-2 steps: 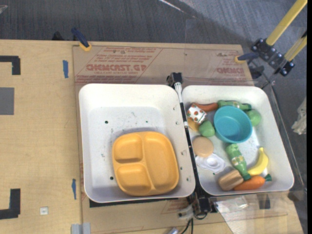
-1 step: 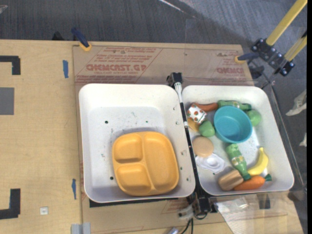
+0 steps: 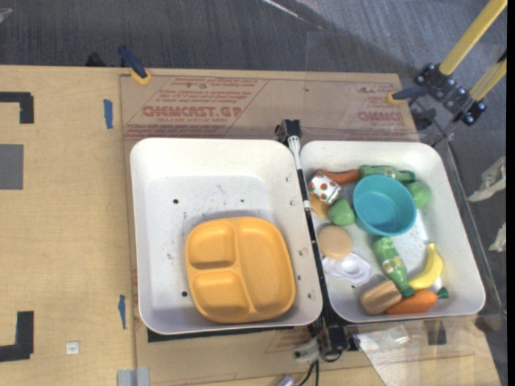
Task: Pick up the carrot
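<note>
Closest to the camera, along the near side of the left white bin (image 3: 153, 215), lies a yellow divided plate (image 3: 239, 268) with three bare compartments. It sits flat on the bin floor, nearer the bin's right wall than its left. Both bins rest on a cardboard sheet (image 3: 201, 107) with red printing.

Just beside it, sharing a central divider, is the right white bin (image 3: 465, 223), crowded with toy food. At its far left corner a red-and-white spotted mushroom (image 3: 323, 188) touches an orange piece (image 3: 348, 177) too crowded in to name with certainty. Below the mushroom is a round green fruit (image 3: 341, 212), then a tan round bun (image 3: 336, 240), then a small white piece (image 3: 352, 268) that is hard to identify.

A teal bowl (image 3: 385, 203) stands upright in the middle of the far half, with nothing visible inside it. A second green piece (image 3: 419, 193) rests against its right side. Below the bowl lies a small green bottle-shaped toy (image 3: 389, 256), tilted, and right of that a yellow banana (image 3: 431, 268).

The carrot (image 3: 414, 302) lies on its side against the near wall of the right bin, close to the near right corner. Its green top points right. Its left end touches a brown bread roll (image 3: 380, 296), and the banana lies just above it.
</note>
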`<state>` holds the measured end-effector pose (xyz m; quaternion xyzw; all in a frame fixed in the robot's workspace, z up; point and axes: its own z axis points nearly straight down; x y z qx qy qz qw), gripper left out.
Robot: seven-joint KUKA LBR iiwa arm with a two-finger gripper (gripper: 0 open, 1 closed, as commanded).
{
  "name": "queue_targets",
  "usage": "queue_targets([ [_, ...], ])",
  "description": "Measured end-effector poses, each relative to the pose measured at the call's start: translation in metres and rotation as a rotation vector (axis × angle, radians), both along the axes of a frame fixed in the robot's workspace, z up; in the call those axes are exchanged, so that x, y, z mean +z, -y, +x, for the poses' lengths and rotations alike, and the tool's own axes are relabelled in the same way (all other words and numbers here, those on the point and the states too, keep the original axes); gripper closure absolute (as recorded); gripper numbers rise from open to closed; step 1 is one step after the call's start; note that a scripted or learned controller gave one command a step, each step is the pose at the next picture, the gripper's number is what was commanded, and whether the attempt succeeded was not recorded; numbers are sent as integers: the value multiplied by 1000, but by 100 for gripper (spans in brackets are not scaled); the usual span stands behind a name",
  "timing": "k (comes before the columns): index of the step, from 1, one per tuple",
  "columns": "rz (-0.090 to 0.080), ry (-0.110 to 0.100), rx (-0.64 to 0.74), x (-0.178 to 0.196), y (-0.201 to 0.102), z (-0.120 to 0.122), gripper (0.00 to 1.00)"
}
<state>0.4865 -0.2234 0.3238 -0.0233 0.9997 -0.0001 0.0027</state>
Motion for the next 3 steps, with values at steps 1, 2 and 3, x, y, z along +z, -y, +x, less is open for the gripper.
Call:
queue_targets([
  [1,-5,13,2,14,0,3,100],
  [2,-4,11,2,13,0,3,0],
  [3,-9,23,2,26,0,6,100],
])
